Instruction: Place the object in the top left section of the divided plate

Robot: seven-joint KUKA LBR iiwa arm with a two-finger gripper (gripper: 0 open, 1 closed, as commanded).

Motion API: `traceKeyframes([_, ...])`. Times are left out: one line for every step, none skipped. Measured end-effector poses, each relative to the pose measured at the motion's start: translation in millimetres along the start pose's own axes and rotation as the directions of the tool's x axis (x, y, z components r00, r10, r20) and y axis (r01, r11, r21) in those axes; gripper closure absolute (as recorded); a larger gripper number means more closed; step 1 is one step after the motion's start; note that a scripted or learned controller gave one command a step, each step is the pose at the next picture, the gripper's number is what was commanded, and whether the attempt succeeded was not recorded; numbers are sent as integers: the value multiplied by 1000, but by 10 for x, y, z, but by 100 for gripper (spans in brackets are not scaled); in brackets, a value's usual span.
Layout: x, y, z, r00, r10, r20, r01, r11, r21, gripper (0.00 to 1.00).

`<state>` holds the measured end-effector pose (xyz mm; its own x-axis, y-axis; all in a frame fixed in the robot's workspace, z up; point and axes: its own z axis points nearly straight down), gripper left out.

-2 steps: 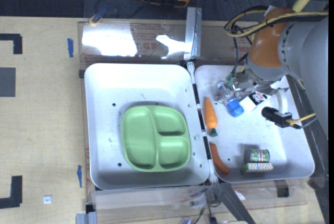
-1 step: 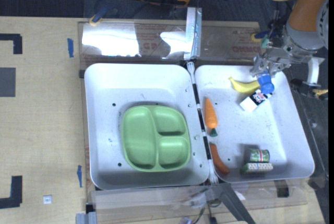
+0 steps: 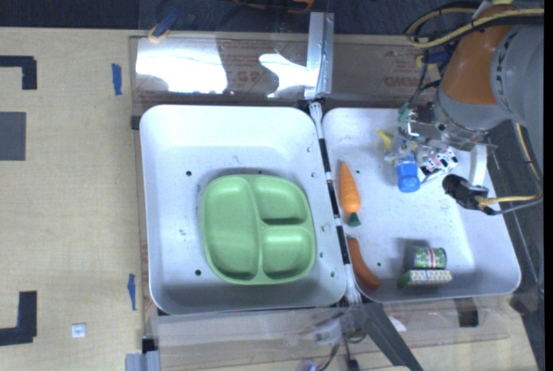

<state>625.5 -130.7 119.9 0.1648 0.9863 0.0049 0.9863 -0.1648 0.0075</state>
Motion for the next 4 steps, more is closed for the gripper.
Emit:
traceKeyframes([186, -699, -516, 975, -221, 1, 221, 975, 14, 100])
traceKeyframes([-88, 179, -367, 989, -150, 4, 150, 989, 11, 100])
traceKeyframes([-32, 448, -1180, 952, -305, 3, 305, 952, 10, 100])
traceKeyframes([-167, 232, -511, 950, -311, 2, 311, 950, 11, 100])
